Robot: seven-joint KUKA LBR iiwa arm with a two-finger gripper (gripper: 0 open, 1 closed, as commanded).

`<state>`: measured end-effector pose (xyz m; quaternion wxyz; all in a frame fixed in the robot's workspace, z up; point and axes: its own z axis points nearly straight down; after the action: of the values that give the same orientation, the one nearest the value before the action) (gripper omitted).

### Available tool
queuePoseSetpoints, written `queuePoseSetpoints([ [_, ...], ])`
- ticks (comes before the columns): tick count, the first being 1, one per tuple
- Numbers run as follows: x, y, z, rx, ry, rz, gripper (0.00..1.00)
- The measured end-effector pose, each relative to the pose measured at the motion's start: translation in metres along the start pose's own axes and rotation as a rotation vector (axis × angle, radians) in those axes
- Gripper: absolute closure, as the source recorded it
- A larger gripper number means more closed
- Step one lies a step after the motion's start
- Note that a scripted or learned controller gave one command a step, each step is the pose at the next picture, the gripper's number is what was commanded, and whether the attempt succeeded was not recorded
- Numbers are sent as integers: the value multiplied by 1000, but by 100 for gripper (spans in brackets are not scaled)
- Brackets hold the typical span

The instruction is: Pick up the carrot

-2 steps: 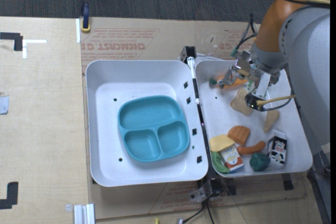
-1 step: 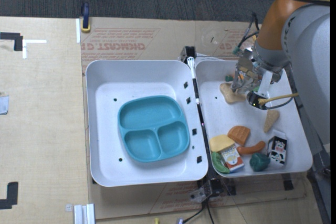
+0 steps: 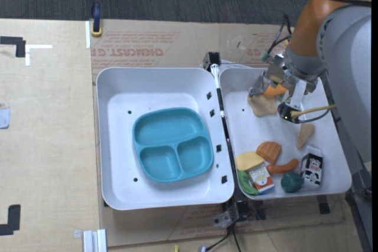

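The carrot (image 3: 272, 91) is a short bright-orange piece in the far part of the right bin (image 3: 239, 104), right at the tip of the gripper (image 3: 279, 83) and partly covered by it. The gripper is down in the bin over the carrot, but whether it is open or closed on it cannot be told from this angle. Just below the carrot, toward the near side, lies a tan lump (image 3: 262, 107), and a second tan piece (image 3: 305, 135) lies further right.

The other food sits at the near end of the same bin: a brown waffle-like slice (image 3: 269, 151) touching a yellow wedge (image 3: 248, 160), a red-orange sausage (image 3: 284, 166), a small printed carton (image 3: 260, 177), a dark green lump (image 3: 292, 183) and a black-and-white carton (image 3: 312, 169).

The left bin (image 3: 112, 127) holds a blue divided plate (image 3: 172, 143) — well apart from the carrot. The arm (image 3: 310, 26), orange above the wrist, reaches in from the right.
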<state>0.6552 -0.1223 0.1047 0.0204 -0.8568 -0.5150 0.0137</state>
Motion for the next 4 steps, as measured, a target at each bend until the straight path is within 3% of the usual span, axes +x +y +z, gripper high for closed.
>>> queuePoseSetpoints([
  [1, -55, 29, 10, -48, -2, -73, 0],
  [2, -55, 29, 1, -45, -4, -76, 100],
  [3, -68, 5, -140, -49, 1, 62, 100],
  [4, -15, -61, 13, -45, 1, 27, 100],
])
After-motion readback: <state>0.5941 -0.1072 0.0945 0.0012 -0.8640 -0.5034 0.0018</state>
